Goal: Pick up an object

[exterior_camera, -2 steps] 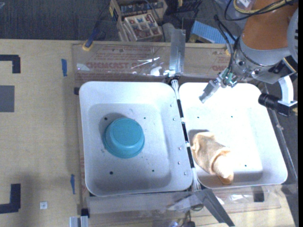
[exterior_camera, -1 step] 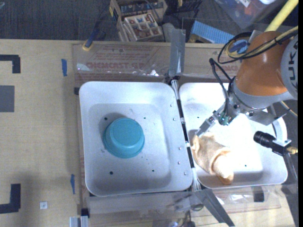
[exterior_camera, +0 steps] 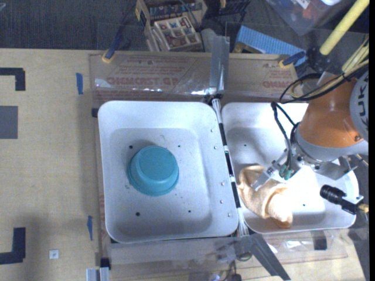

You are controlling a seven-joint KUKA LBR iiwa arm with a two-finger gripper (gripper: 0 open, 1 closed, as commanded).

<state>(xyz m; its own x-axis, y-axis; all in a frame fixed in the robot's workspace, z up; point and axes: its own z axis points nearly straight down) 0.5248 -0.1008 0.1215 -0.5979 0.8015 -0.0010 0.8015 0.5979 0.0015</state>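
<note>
Reaching into the right bin, the gripper touches a tan cloth; whether it is apart or together is unclear.

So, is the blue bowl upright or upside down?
Upside down: the bowl in the left bin shows its flat base on top, with the wider rim below.

Place: a robotics lab or test cell
Bench: pale wooden top marked with black tape corners and blue tape tabs
Bins: two shallow white bins, taped cardboard behind them
Arm: grey KUKA arm with loose black cables
Background: cluttered floor, a box of books, plastic tubs
</note>
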